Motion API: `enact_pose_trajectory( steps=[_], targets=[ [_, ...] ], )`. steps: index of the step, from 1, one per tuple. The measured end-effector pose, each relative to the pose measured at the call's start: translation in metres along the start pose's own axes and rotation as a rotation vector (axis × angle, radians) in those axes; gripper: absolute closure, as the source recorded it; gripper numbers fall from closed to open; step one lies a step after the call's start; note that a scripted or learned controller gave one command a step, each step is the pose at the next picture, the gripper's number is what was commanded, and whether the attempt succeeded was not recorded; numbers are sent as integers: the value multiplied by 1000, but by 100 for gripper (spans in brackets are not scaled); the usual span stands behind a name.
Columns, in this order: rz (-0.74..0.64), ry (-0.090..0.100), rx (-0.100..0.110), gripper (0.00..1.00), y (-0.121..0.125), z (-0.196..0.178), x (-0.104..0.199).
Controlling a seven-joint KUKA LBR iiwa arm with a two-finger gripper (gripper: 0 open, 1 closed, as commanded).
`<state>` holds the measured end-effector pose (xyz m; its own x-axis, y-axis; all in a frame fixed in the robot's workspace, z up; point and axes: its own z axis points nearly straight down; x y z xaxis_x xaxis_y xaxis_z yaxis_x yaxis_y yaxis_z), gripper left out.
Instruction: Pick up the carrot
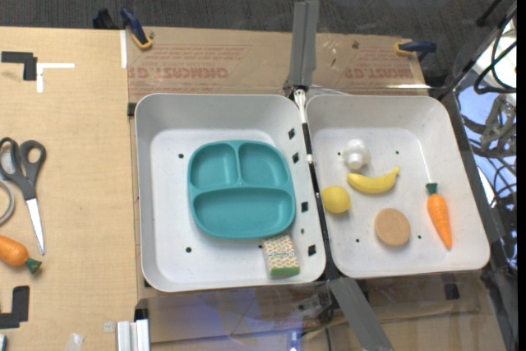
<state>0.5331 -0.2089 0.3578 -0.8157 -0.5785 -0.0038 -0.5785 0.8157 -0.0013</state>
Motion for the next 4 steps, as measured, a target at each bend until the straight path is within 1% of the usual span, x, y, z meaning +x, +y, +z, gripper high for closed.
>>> enact_pose_trajectory(
  steps=[1, 2, 3, 4],
  targets=[
    [-520, 1, -4, 100, 9, 130, 34],
    [-633, -1, -1, 100, 0, -8, 19],
    [-1040, -1, -5, 100, 13, 70, 39],
    [-1036, -6, -6, 100, 13, 61, 37]
  ],
)
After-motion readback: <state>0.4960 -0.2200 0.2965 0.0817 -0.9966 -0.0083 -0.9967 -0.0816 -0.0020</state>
